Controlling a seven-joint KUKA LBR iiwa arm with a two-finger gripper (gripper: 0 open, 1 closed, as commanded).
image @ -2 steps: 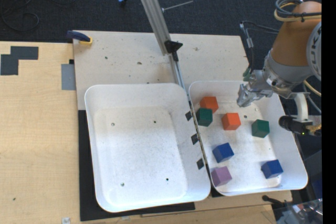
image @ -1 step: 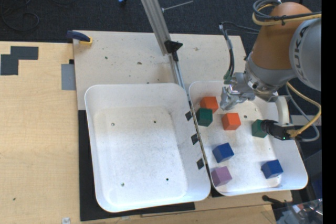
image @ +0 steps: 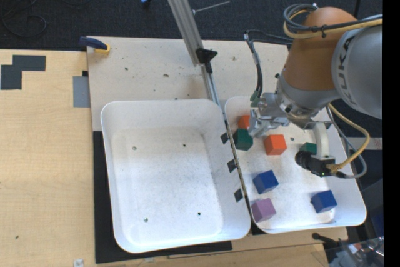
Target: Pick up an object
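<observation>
My gripper (image: 261,127) hangs low over the back left part of the right bin (image: 350,212). Just below its fingers lie a dark green block (image: 243,141) and an orange block (image: 275,144). A smaller orange block (image: 244,121) sits to its left, partly hidden by the gripper body. Further forward lie two blue blocks (image: 265,181) (image: 324,201) and a purple block (image: 263,209). A small green piece (image: 309,148) shows near the arm's cable on the right.
The left bin (image: 125,115) stands beside the right one, with black clips along the shared rim. A slanted metal rail (image: 184,12) rises behind the bins. The arm's bulk covers the right bin's back right corner.
</observation>
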